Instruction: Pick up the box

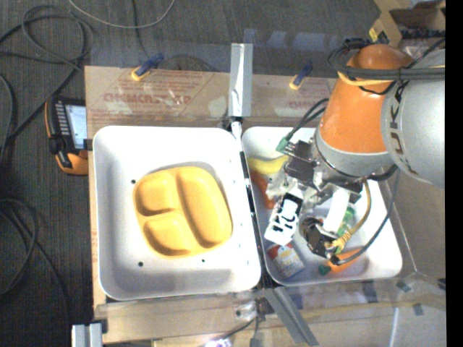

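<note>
- Box [283, 219], white with black marks on its face, is in the right bin [387, 262], near the bin's left wall and tilted.
- The gripper [307, 207] is low over the right bin, just beside the box on its right; the wrist and cables cover it, so I cannot tell its state.
- Whether the box touches the gripper or only lies under it, I cannot tell.
- The grey arm [423, 125] with its orange band [356, 114] comes in from the right and covers much of the right bin.
- A yellow thing [265, 166] lies at the far left of the right bin, and a small packet with red [287, 260] lies at the near edge below the box.
- The left bin [116, 150] holds a yellow tray [184, 210] with three compartments, lying flat near its middle.
- Both bins stand on the table [173, 96], which has a brown board on it.
</note>
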Controlling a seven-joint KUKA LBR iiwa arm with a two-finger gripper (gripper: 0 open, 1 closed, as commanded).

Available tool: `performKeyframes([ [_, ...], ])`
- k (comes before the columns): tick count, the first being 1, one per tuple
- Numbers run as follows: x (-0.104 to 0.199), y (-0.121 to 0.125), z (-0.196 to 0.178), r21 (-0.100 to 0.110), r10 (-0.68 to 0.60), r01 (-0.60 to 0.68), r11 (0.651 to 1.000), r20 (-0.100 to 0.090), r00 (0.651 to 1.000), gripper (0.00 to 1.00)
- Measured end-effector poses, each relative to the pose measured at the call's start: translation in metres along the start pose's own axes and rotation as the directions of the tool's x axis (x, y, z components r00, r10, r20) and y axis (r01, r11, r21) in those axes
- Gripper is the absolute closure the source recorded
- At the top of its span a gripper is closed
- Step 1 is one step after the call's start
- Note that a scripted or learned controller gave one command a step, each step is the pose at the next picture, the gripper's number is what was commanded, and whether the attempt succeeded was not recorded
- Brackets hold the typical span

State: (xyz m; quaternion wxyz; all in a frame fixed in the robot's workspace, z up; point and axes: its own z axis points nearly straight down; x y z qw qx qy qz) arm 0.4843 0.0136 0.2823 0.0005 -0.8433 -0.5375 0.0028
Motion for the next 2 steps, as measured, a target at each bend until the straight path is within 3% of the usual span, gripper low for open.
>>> performKeyframes([
  [1,0.048,-0.023,0.035,0.003,0.205,-0.205,0.979,0.002,0.979,1.00],
  [2,0.081,0.017,0.101,0.000,0.294,-0.294,0.956,0.003,0.956,1.00],
])
